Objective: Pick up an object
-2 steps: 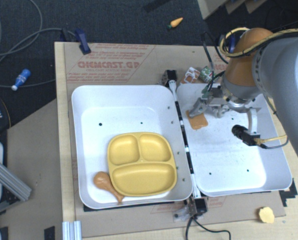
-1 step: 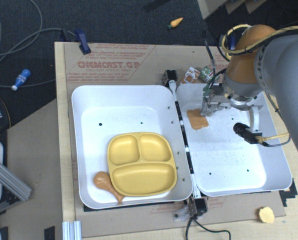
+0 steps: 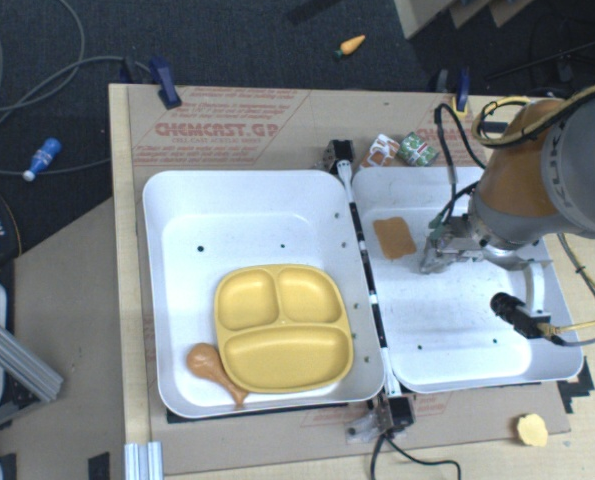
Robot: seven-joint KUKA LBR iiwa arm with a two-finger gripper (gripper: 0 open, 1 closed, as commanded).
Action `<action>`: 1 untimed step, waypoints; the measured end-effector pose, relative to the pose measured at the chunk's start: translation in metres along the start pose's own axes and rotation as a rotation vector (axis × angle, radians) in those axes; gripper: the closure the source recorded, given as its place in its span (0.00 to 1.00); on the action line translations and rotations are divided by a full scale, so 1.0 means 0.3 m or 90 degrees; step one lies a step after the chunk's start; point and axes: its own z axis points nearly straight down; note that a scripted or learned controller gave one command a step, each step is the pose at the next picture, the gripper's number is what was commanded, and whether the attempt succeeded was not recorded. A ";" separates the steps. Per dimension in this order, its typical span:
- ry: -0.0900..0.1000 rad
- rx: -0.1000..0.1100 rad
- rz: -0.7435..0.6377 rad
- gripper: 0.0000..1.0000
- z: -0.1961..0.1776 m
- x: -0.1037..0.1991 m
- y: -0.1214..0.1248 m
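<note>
Camera view: you are looking down on both bins.
Landmark: right bin [image 3: 457,363], white and shallow.
Gripper [image 3: 435,256]: low over the upper middle of the right bin, reaching in from its right side.
Fingers: you cannot tell their state; they blur into the wrist.
Brown flat piece [image 3: 393,237]: on the right bin's floor, upper left, just beside the gripper.
Yellow divided plate [image 3: 281,326]: in the neighbouring bin, left of the right bin.
Orange drumstick toy [image 3: 215,368]: touching that plate's lower left edge.
</note>
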 end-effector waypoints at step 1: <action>0.000 -0.004 -0.002 0.00 -0.003 0.006 0.011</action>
